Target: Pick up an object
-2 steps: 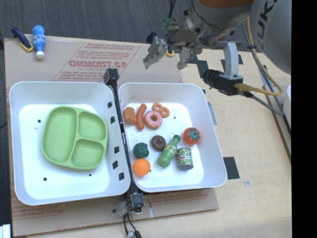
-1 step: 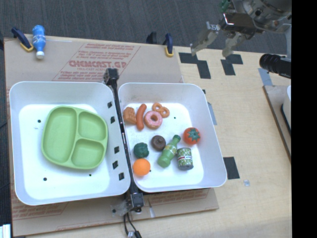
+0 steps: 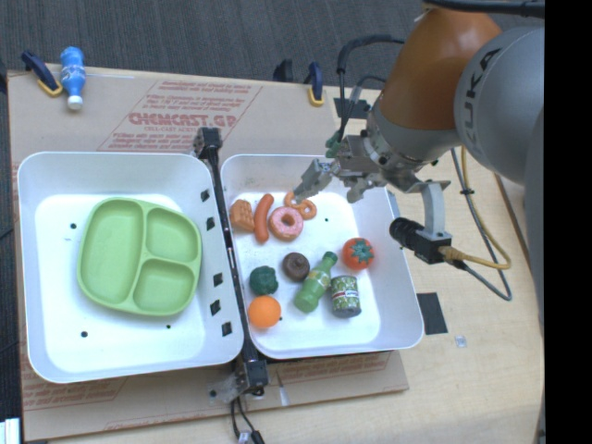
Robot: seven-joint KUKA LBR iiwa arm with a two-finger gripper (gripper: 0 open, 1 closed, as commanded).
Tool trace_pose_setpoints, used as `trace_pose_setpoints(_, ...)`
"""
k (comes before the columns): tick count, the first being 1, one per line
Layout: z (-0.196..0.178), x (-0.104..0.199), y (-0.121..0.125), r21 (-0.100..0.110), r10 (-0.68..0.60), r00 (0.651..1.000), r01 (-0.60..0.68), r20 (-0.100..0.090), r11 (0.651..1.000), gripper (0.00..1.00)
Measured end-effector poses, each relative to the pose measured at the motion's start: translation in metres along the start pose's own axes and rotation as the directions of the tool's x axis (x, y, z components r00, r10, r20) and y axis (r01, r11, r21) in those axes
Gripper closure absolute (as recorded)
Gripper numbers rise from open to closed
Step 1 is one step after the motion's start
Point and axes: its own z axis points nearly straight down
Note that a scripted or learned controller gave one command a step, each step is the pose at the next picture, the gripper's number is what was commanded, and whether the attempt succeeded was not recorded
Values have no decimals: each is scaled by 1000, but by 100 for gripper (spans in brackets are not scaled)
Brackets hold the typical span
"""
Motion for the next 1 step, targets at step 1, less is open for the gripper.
trace_pose_setpoints(1, 9, 4, 6, 0, 0, 1000, 0, 0, 1000, 0)
